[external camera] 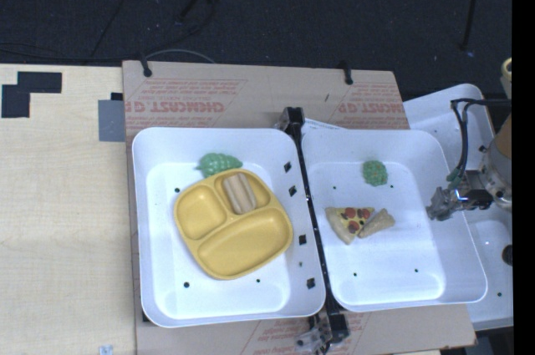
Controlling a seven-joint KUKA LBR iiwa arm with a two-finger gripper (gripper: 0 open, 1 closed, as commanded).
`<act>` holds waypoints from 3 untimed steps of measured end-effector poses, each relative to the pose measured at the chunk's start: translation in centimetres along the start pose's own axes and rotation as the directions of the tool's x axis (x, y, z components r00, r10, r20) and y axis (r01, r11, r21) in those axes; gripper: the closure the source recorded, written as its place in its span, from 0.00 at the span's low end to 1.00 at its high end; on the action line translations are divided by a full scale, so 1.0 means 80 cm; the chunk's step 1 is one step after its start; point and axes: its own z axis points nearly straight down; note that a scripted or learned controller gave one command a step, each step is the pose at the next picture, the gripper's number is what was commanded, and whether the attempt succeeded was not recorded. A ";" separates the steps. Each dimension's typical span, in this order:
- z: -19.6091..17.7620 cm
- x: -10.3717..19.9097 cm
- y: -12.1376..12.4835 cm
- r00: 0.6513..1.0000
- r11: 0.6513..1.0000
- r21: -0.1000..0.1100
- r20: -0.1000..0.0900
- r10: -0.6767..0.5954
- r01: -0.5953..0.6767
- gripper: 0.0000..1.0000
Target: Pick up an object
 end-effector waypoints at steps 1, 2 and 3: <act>-0.023 -0.001 0.001 1.000 1.000 0.002 -0.001 0.000 0.000 1.00; -0.011 0.068 0.002 1.000 1.000 0.006 -0.003 -0.002 0.002 1.00; -0.007 0.146 -0.002 1.000 1.000 0.007 -0.004 -0.004 0.004 1.00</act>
